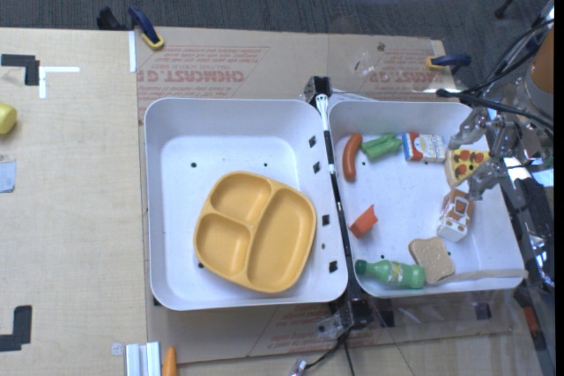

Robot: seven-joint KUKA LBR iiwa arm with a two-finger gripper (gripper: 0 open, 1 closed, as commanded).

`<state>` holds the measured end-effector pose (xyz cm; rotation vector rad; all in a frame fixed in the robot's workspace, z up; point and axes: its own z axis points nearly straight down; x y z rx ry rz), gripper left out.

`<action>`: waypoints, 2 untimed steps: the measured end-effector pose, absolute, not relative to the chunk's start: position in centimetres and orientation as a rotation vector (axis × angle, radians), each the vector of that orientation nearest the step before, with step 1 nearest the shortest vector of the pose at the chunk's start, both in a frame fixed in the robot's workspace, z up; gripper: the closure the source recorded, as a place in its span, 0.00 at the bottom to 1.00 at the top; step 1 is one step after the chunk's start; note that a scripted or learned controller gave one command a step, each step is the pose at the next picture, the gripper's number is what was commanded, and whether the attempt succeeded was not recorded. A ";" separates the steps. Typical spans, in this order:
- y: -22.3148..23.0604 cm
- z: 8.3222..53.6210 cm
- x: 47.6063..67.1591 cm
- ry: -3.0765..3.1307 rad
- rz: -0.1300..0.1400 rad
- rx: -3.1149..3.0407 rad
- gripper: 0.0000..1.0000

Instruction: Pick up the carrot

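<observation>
The carrot (363,221), a small orange wedge, lies in the right bin (401,189), left of its middle, near the wall shared with the left bin (167,189). It is apart from everything else there. Far of it a hot dog (351,157) lies along the shared wall, with a green item (381,146) just right of that and a small carton (424,147) further right. A pizza slice (464,163) sits at the bin's right side, a small packet (455,216) nearer from it, then a bread slice (431,256) and a green bottle (391,274) along the near wall.

The gripper (480,156) hangs at the right bin's right side, over the pizza slice and well apart from the carrot. Its 2 fingers look spread, with nothing between them.

The left bin holds a yellow plate (255,231) with 3 compartments. A yellow thing (6,119) lies on the bench at the far left edge.
</observation>
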<state>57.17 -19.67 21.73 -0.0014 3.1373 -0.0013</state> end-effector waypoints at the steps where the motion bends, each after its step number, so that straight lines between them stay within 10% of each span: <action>1: -12.9 10.1 49.9 3.129 -0.001 -0.224 0.00; 2: -9.7 9.3 49.7 3.124 -0.009 -0.234 0.00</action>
